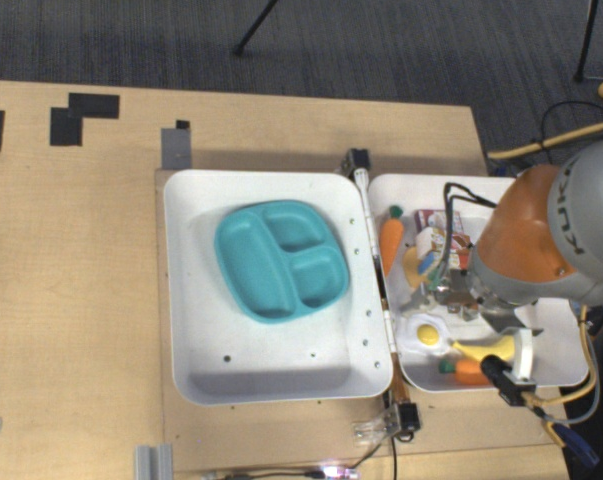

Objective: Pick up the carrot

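Arm [551, 238] is reaching in from the right & hanging over the right bin [571, 373], orange band sitting above the wrist. Gripper [443, 286] is pointing down into the middle of that bin, w/ cables & wrist hardware crowding around it; can't tell from this angle how it's set, and nothing is visibly held.

Carrot [391, 238] is lying in the right bin, far-left corner area, just beside the bin's left wall. It's running lengthwise near-to-far, green top at the far end, orange body tapering toward the near side. It's sitting left of the gripper, near but apart from it, untouched.

Other bits are sharing the right bin: a fried egg toy [428, 334] is resting near the middle-left, yolk up. A banana [486, 349] is lying right of the egg, partly under the arm. A small orange piece w/ a green end [461, 371] is sitting at the near edge. More small colourful items are bunching up under the wrist, too cluttered to ID.

Left bin [196, 348] is holding a teal divided plate [281, 260], 3 compartments, sitting roughly centre & turned at a slant.
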